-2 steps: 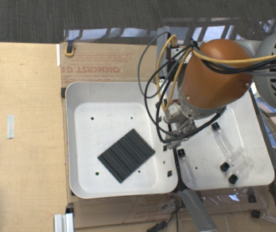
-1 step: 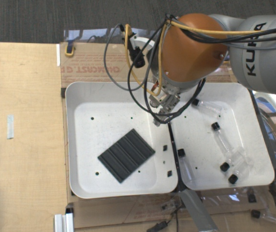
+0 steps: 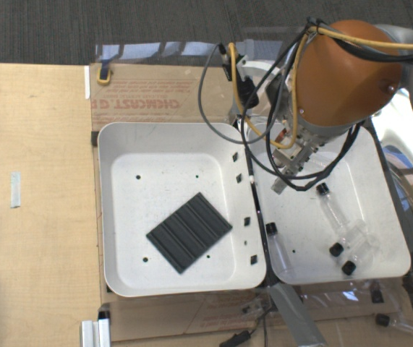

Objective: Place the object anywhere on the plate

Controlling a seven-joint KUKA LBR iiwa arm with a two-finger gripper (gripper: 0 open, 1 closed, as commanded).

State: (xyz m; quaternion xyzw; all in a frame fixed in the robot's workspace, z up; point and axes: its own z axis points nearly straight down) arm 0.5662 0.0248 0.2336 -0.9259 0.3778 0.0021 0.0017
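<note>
Dark ribbed rectangular plate (image 3: 189,232) laid at a slant in the left bin (image 3: 119,150), clear plastic objects with black caps (image 3: 343,233) scattered in the right bin (image 3: 390,255), end effector (image 3: 293,166) poised over the right bin — its state cannot be told — arm's orange band (image 3: 347,71) seen above.

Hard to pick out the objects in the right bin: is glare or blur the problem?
Camera view: sharp, evenly lit; the clear bottles are see-through and nearly blend into the white right bin, with only their black caps standing out; the arm covers that bin's upper part.
</note>
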